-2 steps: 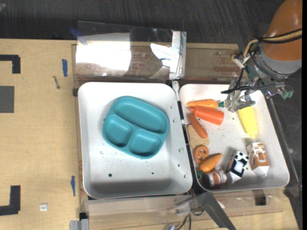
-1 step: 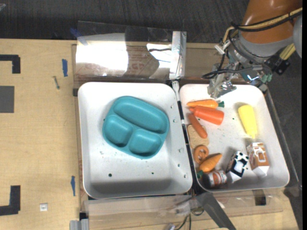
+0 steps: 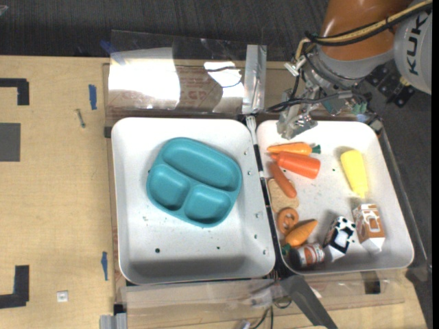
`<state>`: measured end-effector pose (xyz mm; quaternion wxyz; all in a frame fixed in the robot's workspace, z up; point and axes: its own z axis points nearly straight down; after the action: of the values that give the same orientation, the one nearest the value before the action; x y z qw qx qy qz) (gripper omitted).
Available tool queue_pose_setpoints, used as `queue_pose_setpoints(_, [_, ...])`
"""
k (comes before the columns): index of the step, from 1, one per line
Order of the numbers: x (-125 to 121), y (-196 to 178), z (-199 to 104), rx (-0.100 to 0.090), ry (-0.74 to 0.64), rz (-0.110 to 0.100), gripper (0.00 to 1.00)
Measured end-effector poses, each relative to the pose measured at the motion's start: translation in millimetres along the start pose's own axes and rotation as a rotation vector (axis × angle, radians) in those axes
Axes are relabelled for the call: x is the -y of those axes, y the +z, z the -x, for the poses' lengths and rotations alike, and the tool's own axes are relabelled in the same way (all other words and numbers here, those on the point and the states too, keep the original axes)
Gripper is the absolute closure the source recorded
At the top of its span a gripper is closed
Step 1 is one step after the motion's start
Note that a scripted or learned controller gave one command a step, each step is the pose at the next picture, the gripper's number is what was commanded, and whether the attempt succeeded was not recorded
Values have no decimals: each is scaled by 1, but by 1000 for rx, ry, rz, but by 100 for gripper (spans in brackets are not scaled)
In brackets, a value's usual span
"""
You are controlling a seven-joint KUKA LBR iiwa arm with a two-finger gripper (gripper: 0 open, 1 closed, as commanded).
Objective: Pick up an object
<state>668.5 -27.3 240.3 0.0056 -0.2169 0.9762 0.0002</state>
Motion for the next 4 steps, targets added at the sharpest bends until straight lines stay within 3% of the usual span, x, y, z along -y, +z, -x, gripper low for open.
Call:
queue_pose_setpoints(1, [-9,-27,5,2,-116,-1,100])
queue_pose_setpoints(2, [-29,-29,14,1,-247,0,100])
queue_pose_setpoints(3, [-67,56,-106,-9,-397,7,100])
queue_pose_setpoints(4, [-35,-15,-40,2,-435,-2,100])
